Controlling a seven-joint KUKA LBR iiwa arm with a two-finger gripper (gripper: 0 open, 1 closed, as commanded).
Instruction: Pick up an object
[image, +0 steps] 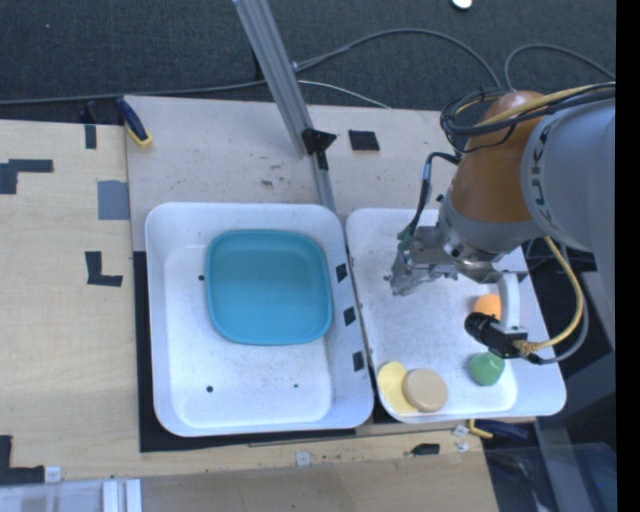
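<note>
We see the claw (401, 281) low in the right bin (440, 330), apart from the objects, its grip state impossible to tell.

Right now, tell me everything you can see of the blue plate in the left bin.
The blue plate is a rounded square of plain turquoise, seemingly smooth plastic, with a slightly raised rim and a shallow flat middle. It lies flat and face up on the floor of the left bin, toward the far side, its upper edge near that bin's back wall. Nothing rests on it, and the gripper is apart from it, over the right bin.
</note>
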